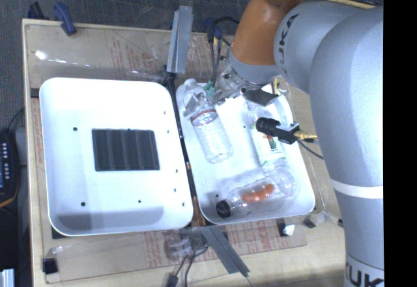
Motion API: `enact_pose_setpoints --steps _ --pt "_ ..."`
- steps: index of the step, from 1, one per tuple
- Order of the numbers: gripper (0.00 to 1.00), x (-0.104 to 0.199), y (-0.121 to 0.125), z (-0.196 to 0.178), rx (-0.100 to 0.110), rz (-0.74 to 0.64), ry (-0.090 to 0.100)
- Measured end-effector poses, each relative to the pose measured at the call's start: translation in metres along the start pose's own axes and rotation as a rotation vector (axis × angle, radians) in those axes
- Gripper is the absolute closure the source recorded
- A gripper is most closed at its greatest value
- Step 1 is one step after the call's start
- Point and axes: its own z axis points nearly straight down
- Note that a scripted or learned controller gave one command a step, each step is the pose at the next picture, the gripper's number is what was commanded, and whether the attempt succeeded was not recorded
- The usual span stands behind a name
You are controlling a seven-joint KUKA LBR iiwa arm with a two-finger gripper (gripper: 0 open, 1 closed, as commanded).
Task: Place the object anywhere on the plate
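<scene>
Roughly, as logged, with the dark plate [126,149] as landmark:

Plate: dark ribbed rectangle lying flat in the middle of the left bin [65,100]; nothing rests on it.

Object, likely: clear plastic bottle [210,131] in the right bin [296,198], just right of the plate past the wall where the bins meet, lying on its side, cap end pointing away from the camera.

Other items: a second clear bottle [251,196] with a black cap and something orange inside, lower right of the plate; a third clear bottle [268,149], well right of the plate, partly hidden by a black fitting.

Handling, my guess: looks empty, so light; thin walls that give under a squeeze; smooth, round and glossy, so apt to roll or slip out.

Where to grip, my guess: across the ribbed mid-body, fingers either side of the long axis, not at the tapering neck.

Gripper [207,98]: down in the right bin, up and right of the plate, at the cap end of the likely object. Wrist and cabling crowd the tips.

Claw state: cannot tell whether spread or pressed together, nor whether it has the bottle or merely sits against it.

Task status: nothing on the plate yet.
</scene>
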Motion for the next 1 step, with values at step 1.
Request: enact_pose_setpoints --steps 1 --pt "1.00 0.0830 -0.0114 -0.0318 -0.001 -0.090 -0.001"
